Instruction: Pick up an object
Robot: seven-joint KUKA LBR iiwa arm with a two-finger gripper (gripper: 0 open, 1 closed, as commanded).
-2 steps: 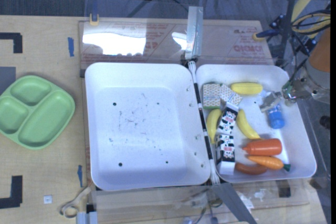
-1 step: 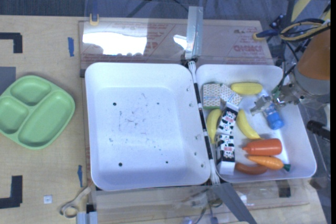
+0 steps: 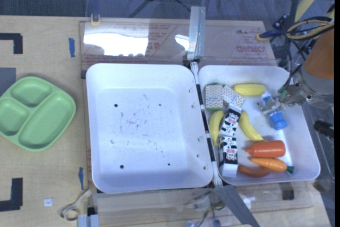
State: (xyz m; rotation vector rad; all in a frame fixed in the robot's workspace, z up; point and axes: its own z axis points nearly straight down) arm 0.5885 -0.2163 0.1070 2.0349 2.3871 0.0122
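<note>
The right bin (image 3: 311, 151) holds several toy foods. A yellow banana (image 3: 249, 89) lies at its back, a second banana (image 3: 248, 126) in the middle, and a third (image 3: 215, 125) along the left wall. A cow-patterned carton (image 3: 229, 138) lies lengthwise beside a checked box (image 3: 219, 95). At the front lie a red sausage (image 3: 267, 149), an orange carrot (image 3: 271, 164) and a dark red piece (image 3: 254, 170). My gripper (image 3: 276, 106) reaches in from the right, low over the bin's right half. It is just above a small blue object (image 3: 278, 121).
The left bin (image 3: 106, 82) is bare white with faint scuffs. A green divided plate (image 3: 34, 111) sits on the bench at far left. A clear panel (image 3: 138, 34) stands behind the bins. Cables and stand legs (image 3: 297, 24) crowd the back right.
</note>
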